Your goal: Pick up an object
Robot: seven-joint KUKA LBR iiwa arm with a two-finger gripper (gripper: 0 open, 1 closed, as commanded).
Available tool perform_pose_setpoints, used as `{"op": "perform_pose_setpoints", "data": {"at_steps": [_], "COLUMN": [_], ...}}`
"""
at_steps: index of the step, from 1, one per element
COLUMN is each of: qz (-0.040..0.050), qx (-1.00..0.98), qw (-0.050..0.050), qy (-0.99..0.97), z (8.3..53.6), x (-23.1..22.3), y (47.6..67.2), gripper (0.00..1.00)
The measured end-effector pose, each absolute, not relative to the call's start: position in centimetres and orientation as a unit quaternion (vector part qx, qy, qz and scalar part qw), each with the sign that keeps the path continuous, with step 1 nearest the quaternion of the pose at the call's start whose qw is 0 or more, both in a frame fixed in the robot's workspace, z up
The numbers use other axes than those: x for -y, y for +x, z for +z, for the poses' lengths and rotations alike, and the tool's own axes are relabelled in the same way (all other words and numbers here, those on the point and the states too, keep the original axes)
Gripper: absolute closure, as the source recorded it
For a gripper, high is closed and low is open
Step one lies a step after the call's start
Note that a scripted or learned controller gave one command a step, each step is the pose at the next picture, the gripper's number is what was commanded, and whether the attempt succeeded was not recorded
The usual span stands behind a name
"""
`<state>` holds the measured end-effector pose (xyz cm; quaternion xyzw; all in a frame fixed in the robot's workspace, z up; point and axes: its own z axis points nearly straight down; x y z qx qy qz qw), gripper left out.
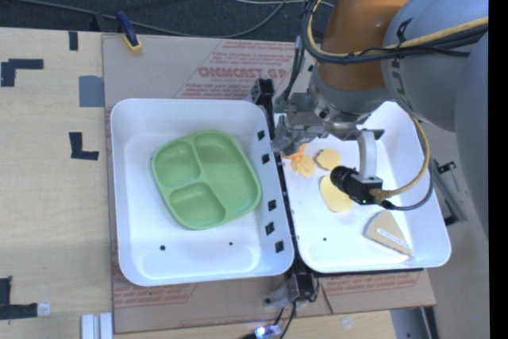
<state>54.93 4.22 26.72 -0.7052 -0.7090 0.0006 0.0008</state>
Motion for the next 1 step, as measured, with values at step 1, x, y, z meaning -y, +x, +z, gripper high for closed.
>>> {"op": "perform_pose_setpoints", "data": {"at_steps": [1], "qz": [0.0008], "qx": [0.709], "qw": [0.001], "qy": [-0.705], "z": [26.18], "x": [-8.94], "y": [55.30], "gripper": [1.00]}}
